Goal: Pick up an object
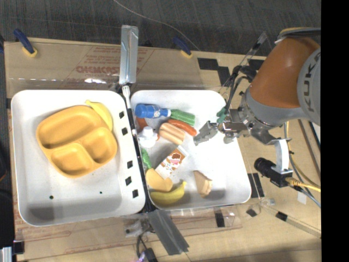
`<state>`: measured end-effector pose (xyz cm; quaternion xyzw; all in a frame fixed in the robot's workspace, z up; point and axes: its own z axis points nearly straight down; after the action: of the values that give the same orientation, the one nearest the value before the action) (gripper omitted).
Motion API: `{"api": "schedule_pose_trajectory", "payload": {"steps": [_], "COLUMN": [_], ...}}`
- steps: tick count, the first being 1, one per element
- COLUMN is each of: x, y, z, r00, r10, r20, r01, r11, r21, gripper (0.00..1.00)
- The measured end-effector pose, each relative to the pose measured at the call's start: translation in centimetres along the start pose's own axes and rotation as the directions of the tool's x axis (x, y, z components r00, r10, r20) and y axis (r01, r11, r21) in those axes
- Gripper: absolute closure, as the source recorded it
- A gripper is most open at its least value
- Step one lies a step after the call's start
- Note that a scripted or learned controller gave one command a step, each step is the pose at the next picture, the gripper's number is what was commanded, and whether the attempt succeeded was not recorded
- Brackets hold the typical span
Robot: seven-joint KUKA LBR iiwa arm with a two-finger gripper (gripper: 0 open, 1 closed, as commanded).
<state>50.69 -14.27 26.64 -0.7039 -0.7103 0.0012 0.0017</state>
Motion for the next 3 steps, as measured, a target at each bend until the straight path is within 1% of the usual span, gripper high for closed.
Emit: {"api": "schedule_pose_trajectory", "payload": {"steps": [1,2,3], "x": [-0.8,-1.6,0.2], "y": [5.4,11.4,11.1], "z": [11.0,17.0,15.3], "r00": [0.986,0.992,0.995], "r10": [0.165,0.127,-0.103], "r20": [0.000,0.000,0.000], "r01": [-0.165,-0.127,0.103], "r11": [0.986,0.992,0.995], "r21": [0.010,-0.011,-0.001], "gripper": [0.00,0.00,0.00]}}
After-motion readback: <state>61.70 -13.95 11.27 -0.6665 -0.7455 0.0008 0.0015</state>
